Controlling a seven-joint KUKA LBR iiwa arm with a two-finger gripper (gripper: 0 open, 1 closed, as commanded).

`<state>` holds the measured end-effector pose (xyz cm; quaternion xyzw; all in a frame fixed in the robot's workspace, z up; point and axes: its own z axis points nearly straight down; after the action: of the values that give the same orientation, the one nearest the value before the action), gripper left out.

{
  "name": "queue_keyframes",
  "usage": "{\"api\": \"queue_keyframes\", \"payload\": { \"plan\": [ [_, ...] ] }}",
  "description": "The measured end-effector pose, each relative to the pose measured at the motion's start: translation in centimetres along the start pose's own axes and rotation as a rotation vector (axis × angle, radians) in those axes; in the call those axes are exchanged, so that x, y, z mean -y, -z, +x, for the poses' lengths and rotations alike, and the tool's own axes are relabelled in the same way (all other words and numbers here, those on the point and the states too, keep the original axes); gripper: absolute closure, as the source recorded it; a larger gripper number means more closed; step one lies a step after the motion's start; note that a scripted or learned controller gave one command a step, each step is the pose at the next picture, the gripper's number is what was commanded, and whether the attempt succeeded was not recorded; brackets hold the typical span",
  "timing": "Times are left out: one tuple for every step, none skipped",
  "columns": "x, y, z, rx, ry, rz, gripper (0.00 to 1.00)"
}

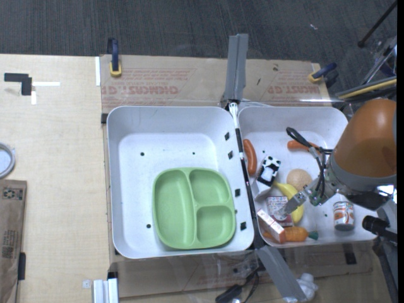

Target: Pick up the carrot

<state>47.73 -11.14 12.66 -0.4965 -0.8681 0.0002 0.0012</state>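
Carrot (295, 235) lies at the right bin's (328, 113) near edge, long axis running left to right, just below your end effector (294, 205). You'd drop a touch nearer; whether it's wide or narrow, can't tell.

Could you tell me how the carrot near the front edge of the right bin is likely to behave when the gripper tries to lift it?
The carrot looks like a smooth, rounded toy, so it may roll or slip. It lies close against the right bin's front wall and a small box, so getting around it could be awkward. It is probably stiff and light.
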Motion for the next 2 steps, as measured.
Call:
{"api": "queue_keyframes", "payload": {
  "plan": [
    [-0.6, -3.2, 0.4, 0.007, 0.503, -0.006, 0.00],
    [2.1, -3.1, -4.5, 0.015, 0.764, -0.008, 0.00]
  ]
}}
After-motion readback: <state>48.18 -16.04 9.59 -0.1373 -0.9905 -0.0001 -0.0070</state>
